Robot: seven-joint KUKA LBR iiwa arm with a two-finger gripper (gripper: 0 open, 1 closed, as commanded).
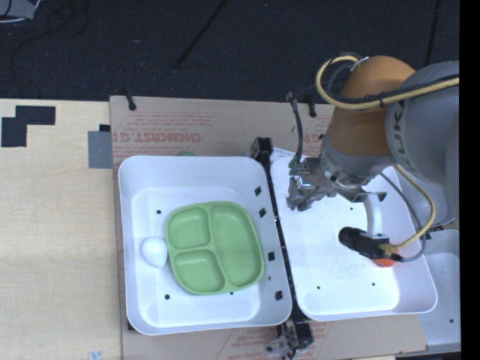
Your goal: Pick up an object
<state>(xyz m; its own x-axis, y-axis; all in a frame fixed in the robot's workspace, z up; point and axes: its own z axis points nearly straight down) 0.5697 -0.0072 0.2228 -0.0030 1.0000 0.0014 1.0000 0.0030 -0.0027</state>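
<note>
Bins: two. Left bin: one green plate, one white ball. End effector over right bin; grip unclear.

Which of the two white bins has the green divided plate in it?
The left bin: it holds the green plate and a white ball. The right bin has the arm over it.

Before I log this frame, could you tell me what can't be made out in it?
- Gripper: finger state too small and dark to read, camera view.
- Orange object in right bin: mostly hidden by a black fitting.
- Right bin's far wall: covered by the arm.
</note>
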